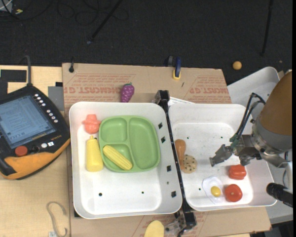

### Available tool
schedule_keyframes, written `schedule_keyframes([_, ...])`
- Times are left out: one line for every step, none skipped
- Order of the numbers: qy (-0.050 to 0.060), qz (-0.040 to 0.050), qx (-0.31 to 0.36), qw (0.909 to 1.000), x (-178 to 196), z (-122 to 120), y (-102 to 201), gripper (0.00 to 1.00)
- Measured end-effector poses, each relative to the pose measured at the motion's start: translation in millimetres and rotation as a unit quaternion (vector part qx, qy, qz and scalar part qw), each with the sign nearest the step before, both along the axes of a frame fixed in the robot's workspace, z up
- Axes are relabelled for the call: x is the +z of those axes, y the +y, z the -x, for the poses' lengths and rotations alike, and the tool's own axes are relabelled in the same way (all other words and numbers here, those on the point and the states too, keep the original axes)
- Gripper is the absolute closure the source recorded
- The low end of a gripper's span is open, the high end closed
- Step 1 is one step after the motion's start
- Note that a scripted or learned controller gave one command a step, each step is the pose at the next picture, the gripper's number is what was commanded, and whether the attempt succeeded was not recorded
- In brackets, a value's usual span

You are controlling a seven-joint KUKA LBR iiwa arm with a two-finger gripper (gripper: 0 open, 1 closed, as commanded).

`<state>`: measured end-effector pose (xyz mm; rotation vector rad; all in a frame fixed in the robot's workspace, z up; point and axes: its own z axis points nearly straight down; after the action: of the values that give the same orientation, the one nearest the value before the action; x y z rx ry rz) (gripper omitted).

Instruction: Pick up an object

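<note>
My gripper hangs low over the right bin, open, with nothing between its fingers. A red pepper-like piece lies just below and to the right of it. A red tomato and a fried egg lie near the bin's front edge. Left of the gripper lie a speckled cookie and a brown drumstick-like piece.
The left bin holds a green divided plate with a corn cob, a yellow bottle and a pink piece. A purple grape bunch sits behind the bins. A teach pendant lies at far left.
</note>
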<state>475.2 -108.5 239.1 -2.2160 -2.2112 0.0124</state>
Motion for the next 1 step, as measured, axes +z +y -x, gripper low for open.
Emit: schedule_keyframes([-0.006,0.001,0.001,1.0,5.4,-2.1,-0.3,0.0])
